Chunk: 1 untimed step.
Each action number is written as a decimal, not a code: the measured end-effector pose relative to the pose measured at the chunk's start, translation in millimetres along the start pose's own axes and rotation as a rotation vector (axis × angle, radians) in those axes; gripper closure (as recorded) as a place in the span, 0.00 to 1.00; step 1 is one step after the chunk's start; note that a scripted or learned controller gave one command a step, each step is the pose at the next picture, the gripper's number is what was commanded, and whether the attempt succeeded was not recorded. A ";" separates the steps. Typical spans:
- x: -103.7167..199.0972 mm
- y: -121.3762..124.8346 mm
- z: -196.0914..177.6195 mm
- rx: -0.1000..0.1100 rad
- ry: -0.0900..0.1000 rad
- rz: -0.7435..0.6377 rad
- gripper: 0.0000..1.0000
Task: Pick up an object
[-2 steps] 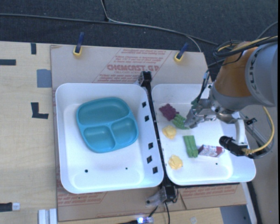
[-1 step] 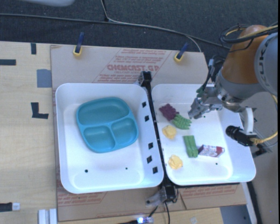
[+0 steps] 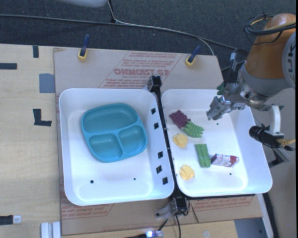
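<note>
My gripper (image 3: pixel 213 114) hangs over the upper right part of the right bin (image 3: pixel 248 180), pointing down and left. Nothing shows between its tips. To its left lie a purple grape bunch (image 3: pixel 178 117) and a green leafy piece (image 3: pixel 192 129). Below those sit a yellow piece (image 3: pixel 180 140), a green block (image 3: pixel 202 154), a red and white wrapper (image 3: pixel 223 159) and another yellow piece (image 3: pixel 186 172). All of them rest on the bin floor, apart from the gripper.
The left bin (image 3: pixel 72 182) holds a blue divided plate (image 3: pixel 114 132). A black divider (image 3: pixel 160 133) runs between the bins. Two blue-and-yellow clamps (image 3: pixel 83 48) (image 3: pixel 191 57) pin the cardboard at the back. A black fitting (image 3: pixel 262 134) sticks out by the right bin's rim.
</note>
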<state>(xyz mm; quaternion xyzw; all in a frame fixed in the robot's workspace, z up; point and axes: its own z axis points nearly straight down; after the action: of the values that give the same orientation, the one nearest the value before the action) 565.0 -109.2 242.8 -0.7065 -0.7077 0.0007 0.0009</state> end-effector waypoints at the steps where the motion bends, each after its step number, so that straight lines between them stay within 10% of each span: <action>1: 35.5 17.9 -3.9 -0.001 -0.001 0.002 1.00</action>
<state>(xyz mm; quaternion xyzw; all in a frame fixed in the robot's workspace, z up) 582.9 -73.7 246.7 -0.7071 -0.7071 0.0005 0.0003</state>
